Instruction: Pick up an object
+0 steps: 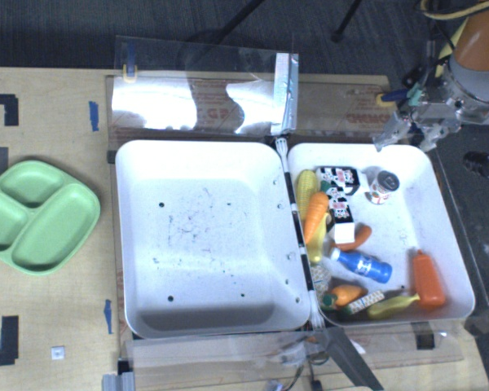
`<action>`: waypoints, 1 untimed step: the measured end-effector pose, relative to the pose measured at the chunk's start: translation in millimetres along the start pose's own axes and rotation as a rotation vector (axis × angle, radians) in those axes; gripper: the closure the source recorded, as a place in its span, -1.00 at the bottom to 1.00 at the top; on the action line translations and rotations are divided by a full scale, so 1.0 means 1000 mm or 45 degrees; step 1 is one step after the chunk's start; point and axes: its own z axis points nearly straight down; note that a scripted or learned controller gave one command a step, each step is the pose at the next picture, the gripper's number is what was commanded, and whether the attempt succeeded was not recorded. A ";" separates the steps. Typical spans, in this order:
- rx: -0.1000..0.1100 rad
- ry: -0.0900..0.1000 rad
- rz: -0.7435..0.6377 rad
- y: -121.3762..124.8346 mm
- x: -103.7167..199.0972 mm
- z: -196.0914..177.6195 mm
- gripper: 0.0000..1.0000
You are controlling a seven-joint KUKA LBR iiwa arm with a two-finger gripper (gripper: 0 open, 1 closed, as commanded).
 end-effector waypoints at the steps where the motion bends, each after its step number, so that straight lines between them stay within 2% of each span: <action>1: 0.000 -0.001 0.082 -0.013 -0.017 0.078 -1.00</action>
